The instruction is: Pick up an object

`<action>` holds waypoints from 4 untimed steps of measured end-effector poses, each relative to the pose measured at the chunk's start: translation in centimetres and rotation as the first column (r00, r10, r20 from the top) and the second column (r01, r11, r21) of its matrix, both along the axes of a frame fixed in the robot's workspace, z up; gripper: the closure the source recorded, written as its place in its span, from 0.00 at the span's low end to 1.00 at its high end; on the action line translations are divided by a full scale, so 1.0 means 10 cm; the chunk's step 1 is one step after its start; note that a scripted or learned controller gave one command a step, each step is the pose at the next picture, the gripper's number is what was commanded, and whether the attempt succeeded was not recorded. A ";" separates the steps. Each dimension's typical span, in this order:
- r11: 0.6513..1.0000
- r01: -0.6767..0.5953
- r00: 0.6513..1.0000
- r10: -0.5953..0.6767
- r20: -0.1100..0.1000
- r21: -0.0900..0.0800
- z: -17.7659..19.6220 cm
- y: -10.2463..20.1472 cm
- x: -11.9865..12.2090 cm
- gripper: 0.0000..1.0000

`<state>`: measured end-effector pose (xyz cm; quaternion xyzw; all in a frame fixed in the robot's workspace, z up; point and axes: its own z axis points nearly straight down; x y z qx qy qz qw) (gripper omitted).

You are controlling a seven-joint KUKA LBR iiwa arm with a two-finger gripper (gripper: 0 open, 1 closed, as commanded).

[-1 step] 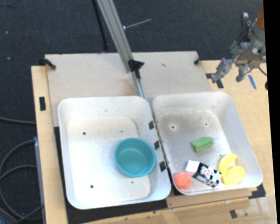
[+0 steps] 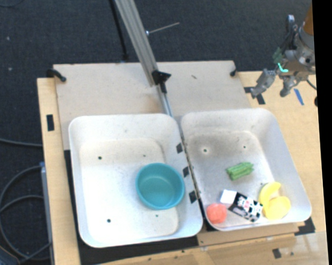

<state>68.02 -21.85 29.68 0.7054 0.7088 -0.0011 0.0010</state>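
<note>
Green ridged obj point(image 2: 239, 170) lies mid right bin point(image 2: 278, 129); tool point(image 2: 279, 84) over tabletop's far-right corner, prob. spread wide, empty, partly cut off.

Bench: light wooden tabletop point(image 2: 57, 180), w/ a paler beige board point(image 2: 107, 90) laid on its far half. Floor around bench: dark speckled carpet point(image 2: 47, 30), visible beyond the bench and to its left. Slanted grey aluminium rail point(image 2: 139, 38) rises from the beige board's middle toward frame top, black bracket point(image 2: 161, 77) at its base. Black cables point(image 2: 12, 189) loop on carpet left of bench. Lighting even, soft, no hard shadows.
</note>
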 end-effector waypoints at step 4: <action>1.000 0.002 1.000 -0.002 0.005 -0.003 -1.51 0.05 -0.03 1.00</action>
